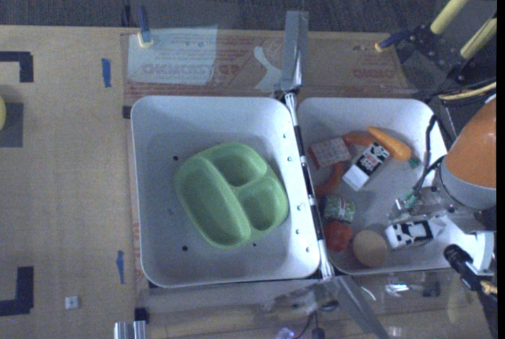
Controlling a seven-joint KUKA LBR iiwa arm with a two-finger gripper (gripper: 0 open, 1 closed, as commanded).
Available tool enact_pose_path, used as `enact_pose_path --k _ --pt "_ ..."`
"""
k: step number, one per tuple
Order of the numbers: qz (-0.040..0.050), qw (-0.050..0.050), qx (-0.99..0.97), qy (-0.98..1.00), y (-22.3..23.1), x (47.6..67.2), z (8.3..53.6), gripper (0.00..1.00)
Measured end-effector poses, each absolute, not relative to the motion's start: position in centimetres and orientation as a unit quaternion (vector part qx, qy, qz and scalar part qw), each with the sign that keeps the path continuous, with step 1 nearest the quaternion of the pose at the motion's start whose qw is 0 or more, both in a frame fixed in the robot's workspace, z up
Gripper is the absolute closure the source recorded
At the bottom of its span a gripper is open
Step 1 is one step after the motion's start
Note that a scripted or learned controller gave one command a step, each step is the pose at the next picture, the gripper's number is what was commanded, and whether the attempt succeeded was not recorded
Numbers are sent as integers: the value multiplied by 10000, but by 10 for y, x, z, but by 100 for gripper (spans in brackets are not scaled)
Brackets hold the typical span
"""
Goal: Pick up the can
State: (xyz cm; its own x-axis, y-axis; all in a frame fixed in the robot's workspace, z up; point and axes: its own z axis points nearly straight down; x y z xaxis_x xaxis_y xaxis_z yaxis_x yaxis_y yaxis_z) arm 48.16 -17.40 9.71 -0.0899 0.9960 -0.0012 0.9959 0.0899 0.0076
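The can (341, 209), small with a green and white label, lies in the right bin (316, 118) near its left wall, between a red piece above and a red tomato-like item (339, 234) below. My gripper (413, 209) hangs over the right side of that bin, under the orange band of the arm (476, 150). It is well to the right of the can and apart from it. A black-and-white cow-patterned item (411, 232) lies just below the gripper; I cannot tell whether the two touch.
The right bin also holds a red and white box (329, 150), an orange carrot (392, 143), a black and white carton (368, 163) and a tan round item (369, 247). A green divided plate (231, 194) sits in the left bin (150, 172).
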Motion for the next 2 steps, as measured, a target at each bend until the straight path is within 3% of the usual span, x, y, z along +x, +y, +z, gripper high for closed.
enact_pose_path --k 1,2 --pt "6 19 5829 8125 -166 480 167 100" --pt "4 6 5149 8573 -153 480 168 100"
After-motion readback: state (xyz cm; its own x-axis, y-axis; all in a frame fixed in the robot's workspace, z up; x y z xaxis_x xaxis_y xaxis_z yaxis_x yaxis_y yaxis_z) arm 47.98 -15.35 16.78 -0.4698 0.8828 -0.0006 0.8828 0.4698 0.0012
